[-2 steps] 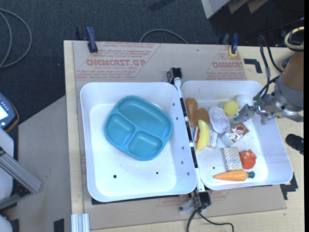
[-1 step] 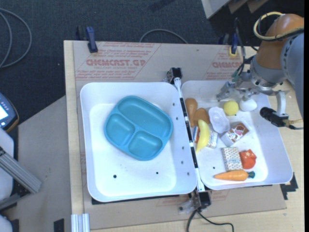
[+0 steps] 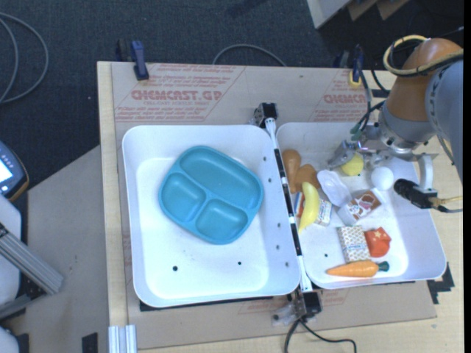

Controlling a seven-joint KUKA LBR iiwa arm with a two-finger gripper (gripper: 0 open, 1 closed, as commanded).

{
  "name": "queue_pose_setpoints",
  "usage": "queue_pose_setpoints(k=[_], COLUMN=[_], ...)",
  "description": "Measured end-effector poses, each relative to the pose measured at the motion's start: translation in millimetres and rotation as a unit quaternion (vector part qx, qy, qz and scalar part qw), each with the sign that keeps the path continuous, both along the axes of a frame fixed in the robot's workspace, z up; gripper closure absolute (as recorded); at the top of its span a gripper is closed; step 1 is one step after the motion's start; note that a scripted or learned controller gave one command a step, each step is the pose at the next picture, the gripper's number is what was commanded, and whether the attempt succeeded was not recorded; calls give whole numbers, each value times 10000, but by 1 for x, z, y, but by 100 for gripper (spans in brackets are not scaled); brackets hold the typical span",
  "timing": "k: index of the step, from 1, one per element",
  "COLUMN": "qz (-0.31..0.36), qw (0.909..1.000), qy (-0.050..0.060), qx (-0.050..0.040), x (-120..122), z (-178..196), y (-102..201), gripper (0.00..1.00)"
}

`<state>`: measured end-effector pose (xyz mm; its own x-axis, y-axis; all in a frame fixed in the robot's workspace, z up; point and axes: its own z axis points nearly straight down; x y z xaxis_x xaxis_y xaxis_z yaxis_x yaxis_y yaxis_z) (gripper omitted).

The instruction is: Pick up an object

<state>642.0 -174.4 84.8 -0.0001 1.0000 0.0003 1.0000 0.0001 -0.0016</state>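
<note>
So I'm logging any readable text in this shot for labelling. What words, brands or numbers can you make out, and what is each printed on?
"CHEMCAST GP": red print on the brown board behind the left bin.
The same red print repeats on the board behind the right bin, cut off by the arm; only partly readable.
Small red and white packet in the right bin: print too small to read.

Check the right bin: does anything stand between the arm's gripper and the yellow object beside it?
Nothing visible does. The gripper sits right at the yellow object in the right bin; the white ball and clear wrapper lie to its sides, not between.
</note>
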Motion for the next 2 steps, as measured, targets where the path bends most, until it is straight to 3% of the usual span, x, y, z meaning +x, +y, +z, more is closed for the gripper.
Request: queue_pose_setpoints(k=[1, 2], qz=[9, 28], qw=[10000, 10000], qy=[-11, -29], qx=[-7, 2], x=[1, -35], z=[11, 114], y=[0, 69], gripper=[100, 100])
